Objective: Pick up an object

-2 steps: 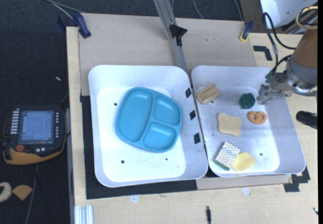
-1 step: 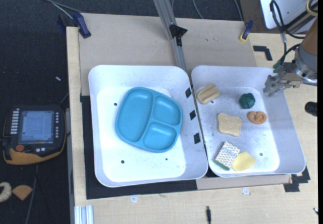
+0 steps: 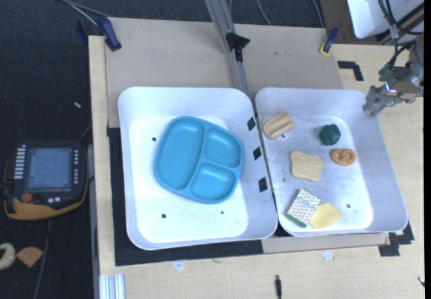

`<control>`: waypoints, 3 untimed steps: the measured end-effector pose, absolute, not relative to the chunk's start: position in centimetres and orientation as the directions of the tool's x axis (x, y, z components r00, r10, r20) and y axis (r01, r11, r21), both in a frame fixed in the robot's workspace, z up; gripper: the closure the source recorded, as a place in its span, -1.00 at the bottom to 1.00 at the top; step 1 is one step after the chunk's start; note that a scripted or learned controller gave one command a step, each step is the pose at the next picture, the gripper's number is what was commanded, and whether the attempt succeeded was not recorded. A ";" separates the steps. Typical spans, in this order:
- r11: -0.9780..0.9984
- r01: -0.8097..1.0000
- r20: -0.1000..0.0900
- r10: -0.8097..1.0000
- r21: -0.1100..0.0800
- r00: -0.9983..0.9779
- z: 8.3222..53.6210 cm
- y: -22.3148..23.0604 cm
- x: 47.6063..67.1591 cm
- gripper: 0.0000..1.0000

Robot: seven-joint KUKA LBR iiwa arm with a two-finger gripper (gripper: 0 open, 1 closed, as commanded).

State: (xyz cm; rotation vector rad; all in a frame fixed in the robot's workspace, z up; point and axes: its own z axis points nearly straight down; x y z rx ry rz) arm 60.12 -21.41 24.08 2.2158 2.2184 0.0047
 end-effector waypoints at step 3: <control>0.002 1.000 0.002 1.000 -0.003 -0.002 22.8 -6.0 55.1 1.00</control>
